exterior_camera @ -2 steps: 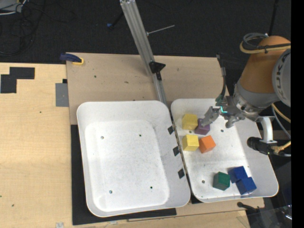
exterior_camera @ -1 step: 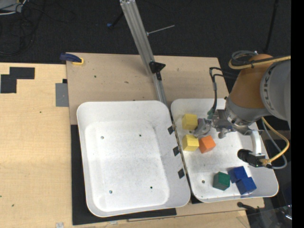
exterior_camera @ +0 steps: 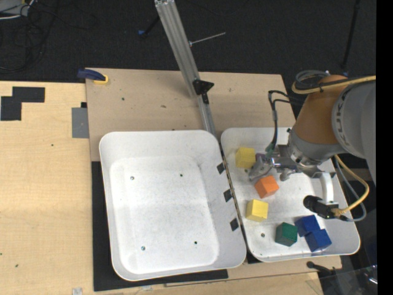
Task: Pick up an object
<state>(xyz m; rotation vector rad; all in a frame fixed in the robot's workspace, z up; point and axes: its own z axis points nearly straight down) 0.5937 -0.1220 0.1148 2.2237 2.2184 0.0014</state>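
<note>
My end effector (exterior_camera: 265, 168) sits low in the right bin (exterior_camera: 350, 246), just above the orange cube (exterior_camera: 266, 187); I cannot tell how it is set. A yellow cube (exterior_camera: 245, 157) lies just beside it, another yellow cube (exterior_camera: 257, 210) below, and a green block (exterior_camera: 285, 234) and blue block (exterior_camera: 313, 231) nearer the front. The left bin (exterior_camera: 113, 165) sits alongside.

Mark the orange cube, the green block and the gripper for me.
orange cube (exterior_camera: 266, 187): camera view, top face.
green block (exterior_camera: 285, 233): camera view, top face.
gripper (exterior_camera: 265, 166): camera view, between its fingertips, above the orange cube.
</note>
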